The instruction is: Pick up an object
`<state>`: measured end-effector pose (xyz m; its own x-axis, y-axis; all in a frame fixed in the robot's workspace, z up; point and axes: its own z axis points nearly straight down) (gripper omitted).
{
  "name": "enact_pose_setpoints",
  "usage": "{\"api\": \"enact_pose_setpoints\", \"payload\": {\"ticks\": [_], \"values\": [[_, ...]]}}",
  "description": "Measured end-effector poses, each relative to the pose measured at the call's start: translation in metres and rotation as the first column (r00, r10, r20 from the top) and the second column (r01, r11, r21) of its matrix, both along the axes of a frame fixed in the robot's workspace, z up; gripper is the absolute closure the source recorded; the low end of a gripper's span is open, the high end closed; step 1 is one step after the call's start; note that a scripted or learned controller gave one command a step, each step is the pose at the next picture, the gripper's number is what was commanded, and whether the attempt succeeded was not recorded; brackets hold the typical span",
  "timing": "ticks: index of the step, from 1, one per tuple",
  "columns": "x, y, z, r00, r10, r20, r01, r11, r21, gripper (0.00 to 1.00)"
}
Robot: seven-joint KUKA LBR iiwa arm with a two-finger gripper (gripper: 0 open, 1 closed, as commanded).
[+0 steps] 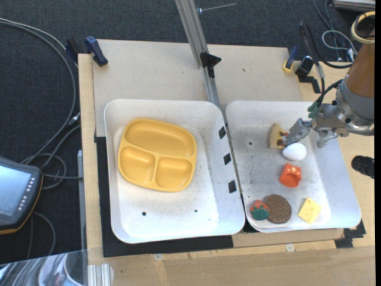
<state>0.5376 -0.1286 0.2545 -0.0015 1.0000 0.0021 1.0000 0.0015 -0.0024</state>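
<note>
The arm reaches into the right bin (333,171) from the right, and its end effector (306,133) hangs low over the upper part of that bin. Two fingers are visible, one toward the left near the white egg (294,152) and one toward the right, spread apart with nothing between them; it holds nothing.

The step in hand looks like the approach to a grasp. To do it well, the arm should centre the spread fingers over one object, come straight down, and close only once the fingers straddle it. The egg is round and smooth, so it will likely slip unless gripped across its widest part. The small tan toy (275,136) sits just beside the egg and could be nudged or caught by a finger.

The egg lies just below and a little left of the end effector, nearly under its left finger. An orange block (290,175) sits below the egg. Farther down are a brown cookie (277,208), a red-and-green piece (259,210) touching it, and a yellow cheese wedge (309,210). The left bin (119,219) holds a yellow divided plate (157,154), well apart from the end effector.
</note>
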Motion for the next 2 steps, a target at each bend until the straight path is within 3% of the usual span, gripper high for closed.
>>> {"api": "enact_pose_setpoints", "payload": {"ticks": [1,2], "values": [[0.000,0.000,0.000,1.000,-0.001,0.001,0.001,1.000,0.000,0.00],[-0.009,0.006,-0.054,1.000,-0.001,-0.005,0.001,1.000,0.001,0.00]]}}
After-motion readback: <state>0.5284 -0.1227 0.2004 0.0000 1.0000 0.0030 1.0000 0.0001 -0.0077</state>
